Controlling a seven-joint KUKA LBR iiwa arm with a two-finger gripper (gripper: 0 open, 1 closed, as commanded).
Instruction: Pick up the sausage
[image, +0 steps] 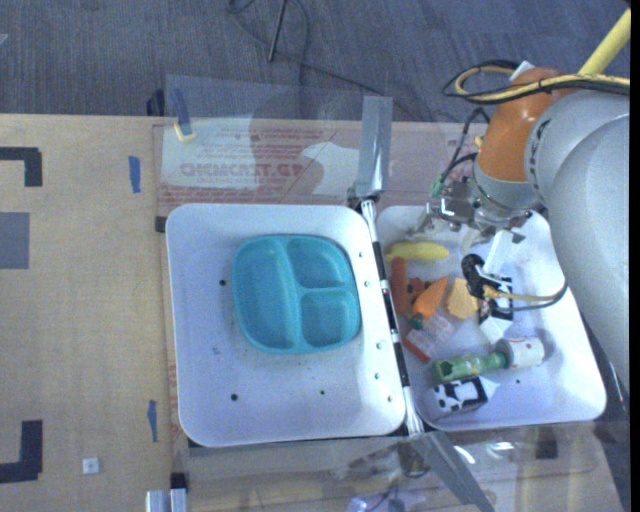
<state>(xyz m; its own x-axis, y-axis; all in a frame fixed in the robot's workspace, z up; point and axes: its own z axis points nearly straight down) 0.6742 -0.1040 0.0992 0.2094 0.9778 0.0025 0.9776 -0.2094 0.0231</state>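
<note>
Arm: 1, reaching in from the right, wrist above the far end of the right bin (560, 385).
Gripper (470, 225): low over the far edge of that bin, near the banana (420, 251).
Grip state: cannot be told from this view; nothing is seen held.
Sausage (400, 283): judged to be the reddish-orange stick lying along the left wall of the right bin, just below the banana and beside an orange piece. It lies in the bin, apart from the gripper.
Other contents: a green bottle (468, 364) on its side nearer the camera, and a black-and-white patched item (460, 395) near the front rim.
Left bin (200, 385): holds 1 teal plate (245, 290) with 3 sections, nothing in them.
Progress: the pick is not yet made; the sausage is ungripped and unlifted.
Remaining: align over the sausage, descend, close on it, lift it clear.
Risk: neighbours crowd the sausage on 2 sides, so a wrong grasp looks possible.
Writing: 1 faint reddish printed line on the board (250, 170) behind the left bin, not legible.
Brands: none readable on any item.
</note>
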